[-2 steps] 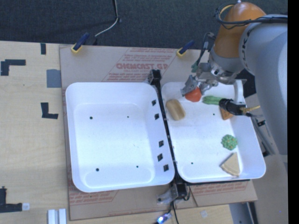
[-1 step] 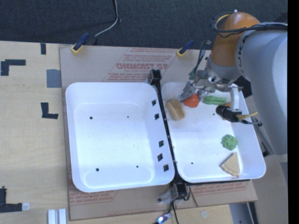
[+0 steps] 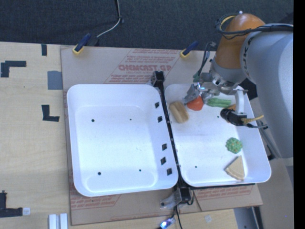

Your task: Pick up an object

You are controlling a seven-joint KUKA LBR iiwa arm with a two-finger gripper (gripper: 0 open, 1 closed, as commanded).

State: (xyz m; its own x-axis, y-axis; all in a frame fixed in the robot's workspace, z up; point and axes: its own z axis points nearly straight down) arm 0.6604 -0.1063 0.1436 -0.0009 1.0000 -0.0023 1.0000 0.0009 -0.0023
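The tool [image 3: 196,91] hangs low over the far left corner of the right bin [image 3: 209,175], right at a red tomato-like piece [image 3: 195,104]; whether its parts are apart or together cannot be told, nor whether the red piece sits between them.

Nearest, the bench [image 3: 28,137] is pale wood with dark tape marks, and a brown cardboard sheet [image 3: 138,66] lies under both bins. In the near right corner of the right bin a tan wedge [image 3: 235,169] rests against the rim, its point toward the far side. Just beyond it sits a green broccoli floret [image 3: 233,145]. The middle of this bin's floor is bare. The left bin [image 3: 114,137] touches the right one along a dark divider with clips.

Farther in, a tan bread roll [image 3: 178,112] lies close to the divider, its long axis running near-to-far with a slight slant. The red piece is just beside it on the right. A green bean-like piece [image 3: 219,101] lies crosswise further right, near the far rim. The grey arm [image 3: 271,75] with its orange band [image 3: 236,42] covers the bin's right edge. Beyond the bench is dark carpet [image 3: 143,8] with a cable.
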